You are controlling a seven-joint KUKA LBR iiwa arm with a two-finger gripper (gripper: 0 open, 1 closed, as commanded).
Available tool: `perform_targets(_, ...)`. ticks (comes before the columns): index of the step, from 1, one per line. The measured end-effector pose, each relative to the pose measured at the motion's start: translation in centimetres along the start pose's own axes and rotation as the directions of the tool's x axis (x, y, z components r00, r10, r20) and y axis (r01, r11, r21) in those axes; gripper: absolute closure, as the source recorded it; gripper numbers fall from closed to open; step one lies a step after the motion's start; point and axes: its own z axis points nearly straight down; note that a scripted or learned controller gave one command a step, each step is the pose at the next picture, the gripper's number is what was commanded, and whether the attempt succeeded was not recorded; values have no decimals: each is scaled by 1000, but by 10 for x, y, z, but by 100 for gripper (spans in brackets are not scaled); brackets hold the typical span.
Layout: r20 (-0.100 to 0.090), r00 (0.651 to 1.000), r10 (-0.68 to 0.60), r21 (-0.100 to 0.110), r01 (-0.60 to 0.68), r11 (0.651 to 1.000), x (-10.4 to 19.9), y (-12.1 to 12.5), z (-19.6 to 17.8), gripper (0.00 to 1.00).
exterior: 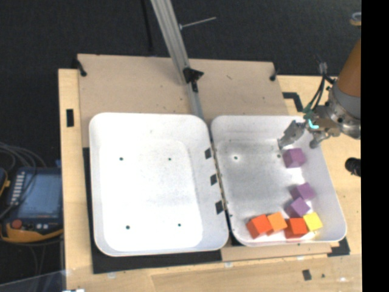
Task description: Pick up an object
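Note:
My gripper (302, 137) hangs over the right bin (255, 169) near its far right side, fingers spread apart with nothing between them. A purple cube (294, 157) lies just below the fingertips, apart from them. Two more purple cubes (301, 199) sit lower along the right wall. At the bin's near right corner lie orange blocks (267, 224), a red-orange block (297, 227) and a yellow block (313, 221).
The left bin (149, 181) sits beside the right one. A slanted metal rail (176, 47) rises from behind the bins. A screen device (33, 199) with cables lies off the bench at the left.

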Motion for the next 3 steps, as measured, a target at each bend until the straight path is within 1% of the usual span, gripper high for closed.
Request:
perform_targets(1, 1, 1000, -1, -4, 1, 1000, 0, 1, -2, 0)
perform_targets(2, 2, 1000, 3, 2, -3, 1000, -2, 2, 61, 0)
perform_targets(3, 1, 1000, -1, 1, 1, 1000, 3, 9, 116, 0)
